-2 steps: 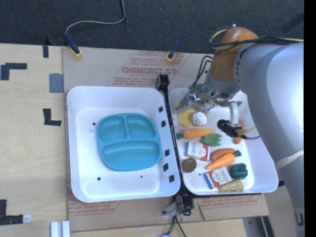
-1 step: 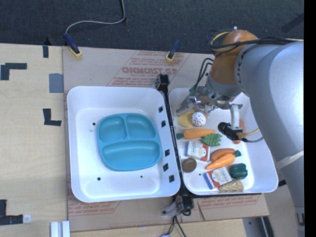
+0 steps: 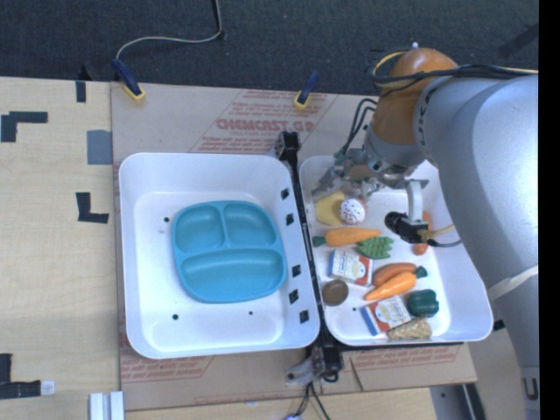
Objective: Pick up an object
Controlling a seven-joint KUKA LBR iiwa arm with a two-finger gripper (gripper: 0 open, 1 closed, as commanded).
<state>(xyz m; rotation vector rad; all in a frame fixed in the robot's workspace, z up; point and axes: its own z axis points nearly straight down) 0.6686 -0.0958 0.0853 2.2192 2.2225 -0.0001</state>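
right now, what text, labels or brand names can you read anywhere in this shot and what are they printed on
"CHEMCAST" in red, on the brown protective sheet under the bins, printed upside down from this view; the smaller red lines beside it are too blurred to read.
Small food cartons in the right bin: printed labels, too small to read.
Blue divided plate in the left bin: no text visible.

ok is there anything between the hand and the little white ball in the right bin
Nothing visible stands between them. The hand hangs at the far end of the right bin, just above the white ball. A yellow piece touches the ball's left side and an orange carrot lies just below it, so a grasp there looks crowded.
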